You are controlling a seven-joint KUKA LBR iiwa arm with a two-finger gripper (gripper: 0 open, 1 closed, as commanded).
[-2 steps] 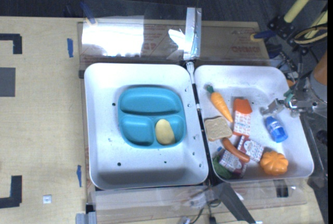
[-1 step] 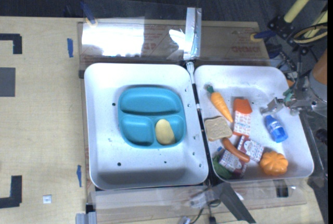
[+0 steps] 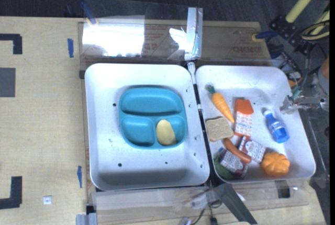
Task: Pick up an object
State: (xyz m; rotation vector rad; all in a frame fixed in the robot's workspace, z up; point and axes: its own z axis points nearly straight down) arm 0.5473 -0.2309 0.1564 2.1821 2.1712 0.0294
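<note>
The pincer [image 3: 294,103] is hovering at the right bin's [image 3: 251,75] right rim — blue bottle [image 3: 275,126] lying just below-left, slanted; finger state: cannot tell.

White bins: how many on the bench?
2. The left bin holds a blue divided tray; the right bin holds the toy food pile.

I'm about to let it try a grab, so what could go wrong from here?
The toys in the right bin lie packed: the hot dog, bread slice and orange carton touch or overlap, so a grab may catch two or slip. The blue bottle and pumpkin sit near the wall, which may block the gripper.
</note>
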